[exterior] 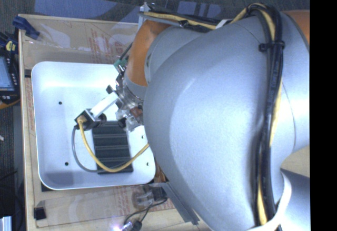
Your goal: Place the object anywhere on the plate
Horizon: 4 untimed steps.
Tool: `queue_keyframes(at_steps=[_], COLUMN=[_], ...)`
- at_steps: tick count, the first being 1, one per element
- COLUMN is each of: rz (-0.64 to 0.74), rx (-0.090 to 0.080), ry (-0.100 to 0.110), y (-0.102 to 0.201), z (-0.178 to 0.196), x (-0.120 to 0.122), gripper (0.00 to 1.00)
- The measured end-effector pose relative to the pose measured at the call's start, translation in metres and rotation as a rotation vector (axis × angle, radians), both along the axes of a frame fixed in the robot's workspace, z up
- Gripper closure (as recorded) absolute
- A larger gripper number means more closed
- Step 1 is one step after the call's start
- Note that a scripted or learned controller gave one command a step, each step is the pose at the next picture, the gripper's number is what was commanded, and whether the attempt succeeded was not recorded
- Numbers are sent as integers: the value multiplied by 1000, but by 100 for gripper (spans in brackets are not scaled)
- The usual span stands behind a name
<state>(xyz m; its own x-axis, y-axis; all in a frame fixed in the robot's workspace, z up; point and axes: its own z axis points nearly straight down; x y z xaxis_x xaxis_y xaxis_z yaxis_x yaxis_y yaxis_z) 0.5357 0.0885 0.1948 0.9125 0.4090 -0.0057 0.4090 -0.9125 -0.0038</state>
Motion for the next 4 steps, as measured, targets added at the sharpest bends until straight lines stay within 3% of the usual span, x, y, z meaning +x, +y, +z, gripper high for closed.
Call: queue_keyframes(at_steps=[1, 2, 3, 4], rz=[17, -215, 67, 379], rx=[-1, -2, 1, 5], ry=[0, -8, -3, 0], y=[19, 26, 78, -37], z=[-76, -67, 2, 42], x=[52, 101, 70, 21], gripper=[100, 100, 100, 100])
